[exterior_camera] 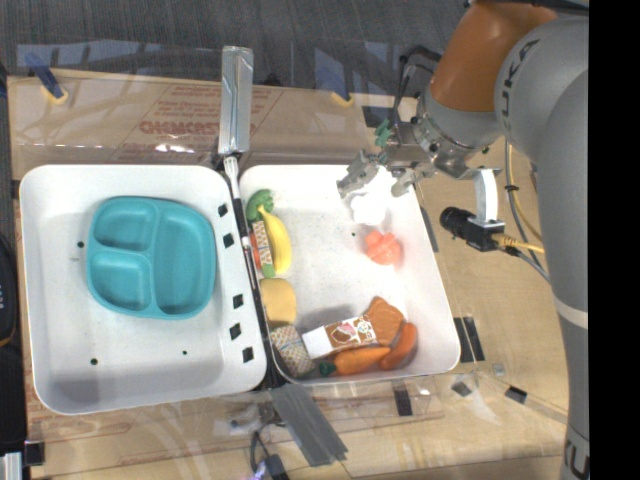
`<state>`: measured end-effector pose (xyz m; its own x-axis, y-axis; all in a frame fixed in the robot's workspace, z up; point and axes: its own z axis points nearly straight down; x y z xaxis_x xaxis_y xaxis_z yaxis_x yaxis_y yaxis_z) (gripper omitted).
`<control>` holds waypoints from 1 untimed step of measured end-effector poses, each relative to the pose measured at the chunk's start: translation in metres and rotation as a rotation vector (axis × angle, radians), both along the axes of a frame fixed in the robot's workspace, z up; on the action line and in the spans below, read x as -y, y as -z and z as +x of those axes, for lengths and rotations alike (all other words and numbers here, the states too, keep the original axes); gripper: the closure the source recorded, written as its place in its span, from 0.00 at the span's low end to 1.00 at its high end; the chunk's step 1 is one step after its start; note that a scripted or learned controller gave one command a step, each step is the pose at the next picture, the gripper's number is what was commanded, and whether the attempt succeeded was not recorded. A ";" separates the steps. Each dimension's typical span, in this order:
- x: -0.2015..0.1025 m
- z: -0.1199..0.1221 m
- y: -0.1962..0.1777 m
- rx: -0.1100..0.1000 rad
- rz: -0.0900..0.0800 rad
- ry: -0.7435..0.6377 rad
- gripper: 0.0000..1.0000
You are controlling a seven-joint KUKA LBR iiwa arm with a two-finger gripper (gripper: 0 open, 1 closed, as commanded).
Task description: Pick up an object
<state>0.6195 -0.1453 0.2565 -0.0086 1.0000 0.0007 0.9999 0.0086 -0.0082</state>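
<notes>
Fig.: bench w/ two white bins, seen from above at a slant. Nearest the viewer, along the front wall of the right bin, a tight cluster is seen: an orange carrot, a brown cookie-like toy, a small printed carton and a checkered waffle piece. Against the divider, a yellow lump, then a banana w/ a striped bar beside it and a green piece at its far end. In the open middle-right, a pink-orange soft lump is found, well apart from the rest. In the left bin, a teal divided plate is laid flat.

Farther back, the gripper is held over the right bin's far-right corner, fingers spread apart w/ nothing seen between them; a pale white object lies just below it, outline blurred against the bin floor.

No object is lifted yet. Judged risks: the white item is low-contrast and near the far wall, so fingers may be closed on air or blocked by the rim; the pink lump, if soft, may be squeezed out; the front cluster is packed, so a neighbour may be dragged along.
</notes>
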 end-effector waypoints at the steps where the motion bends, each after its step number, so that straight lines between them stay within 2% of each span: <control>1: -0.105 -0.011 0.066 -0.003 -0.001 -0.028 0.00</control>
<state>0.6087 -0.0401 0.1903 -0.0362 0.9993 0.0002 0.9993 0.0362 -0.0110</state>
